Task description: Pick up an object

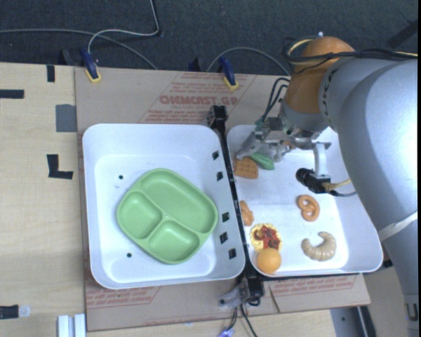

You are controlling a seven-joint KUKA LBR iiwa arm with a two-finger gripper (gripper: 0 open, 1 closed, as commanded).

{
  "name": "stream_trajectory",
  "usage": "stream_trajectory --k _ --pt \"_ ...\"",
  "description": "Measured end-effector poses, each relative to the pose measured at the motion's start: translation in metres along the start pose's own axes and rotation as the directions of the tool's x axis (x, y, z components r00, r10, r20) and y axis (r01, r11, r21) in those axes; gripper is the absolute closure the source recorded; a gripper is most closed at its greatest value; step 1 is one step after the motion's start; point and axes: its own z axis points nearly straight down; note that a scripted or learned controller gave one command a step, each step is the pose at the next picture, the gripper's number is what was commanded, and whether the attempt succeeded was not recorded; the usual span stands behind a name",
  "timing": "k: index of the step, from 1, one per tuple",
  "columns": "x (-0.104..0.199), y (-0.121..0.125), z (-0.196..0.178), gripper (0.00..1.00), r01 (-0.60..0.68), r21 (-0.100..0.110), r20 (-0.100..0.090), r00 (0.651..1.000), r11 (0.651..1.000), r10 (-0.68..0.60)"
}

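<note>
My gripper [265,150] hangs low over the far left corner of the right bin [340,195]. Just below it lie a small tan waffle piece [245,168] and a green object [263,162], partly covered by the gripper. Whether it touches either one is unclear. Further toward the front of this bin are a pretzel [308,206], a pale croissant-shaped piece [319,246], an orange ball [268,261], a red and yellow item [266,235] and a small orange piece [246,213] by the left wall.
The left bin [105,153] holds a green divided plate [167,215]. A black divider [228,188] runs between the bins. The bulky grey arm [379,132] covers the right bin's far right side. Cables [126,34] lie behind the bench.
</note>
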Motion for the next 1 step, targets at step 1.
stream_trajectory --k 1 --pt "0.0013 -0.0001 0.0001 0.0 -0.001 0.0 0.001 1.0 1.0 0.001"
